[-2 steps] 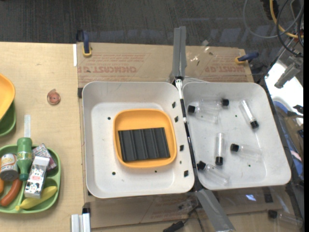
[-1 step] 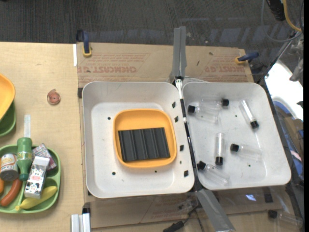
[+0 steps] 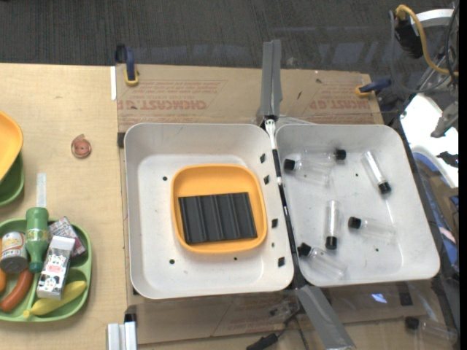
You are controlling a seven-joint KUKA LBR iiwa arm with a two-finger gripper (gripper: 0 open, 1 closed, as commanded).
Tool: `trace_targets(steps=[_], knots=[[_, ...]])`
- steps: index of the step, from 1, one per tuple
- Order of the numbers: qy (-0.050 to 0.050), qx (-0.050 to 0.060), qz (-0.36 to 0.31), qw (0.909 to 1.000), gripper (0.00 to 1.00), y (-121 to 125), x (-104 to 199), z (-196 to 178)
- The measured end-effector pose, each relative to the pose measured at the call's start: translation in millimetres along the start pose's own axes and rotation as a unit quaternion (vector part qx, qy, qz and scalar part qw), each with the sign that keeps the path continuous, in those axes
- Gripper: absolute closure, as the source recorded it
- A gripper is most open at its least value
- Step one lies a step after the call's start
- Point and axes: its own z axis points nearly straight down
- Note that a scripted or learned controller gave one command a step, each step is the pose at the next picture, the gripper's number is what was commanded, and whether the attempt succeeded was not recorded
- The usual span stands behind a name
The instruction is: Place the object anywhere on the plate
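Note:
A yellow-orange square plate sits in the middle of the left white bin. A dark grey ridged pad lies on it. In the right white bin lie several clear vials with black caps, scattered apart. One vial lies slanted at the upper right, another stands out near the middle, and a third rests at the lower left corner. None of the vials touches the plate.
A green tray of toy food and a yellow bowl sit on the wooden table at the left, with a small pink piece nearby. Clamps hold the cardboard under the bins. Cables and equipment crowd the upper right.

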Motion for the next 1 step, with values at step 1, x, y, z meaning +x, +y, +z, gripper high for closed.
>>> trace_targets(steps=[1], knots=[[0.0,0.0,-0.001,1.0,0.0,0.6,-4.2,9.9]])
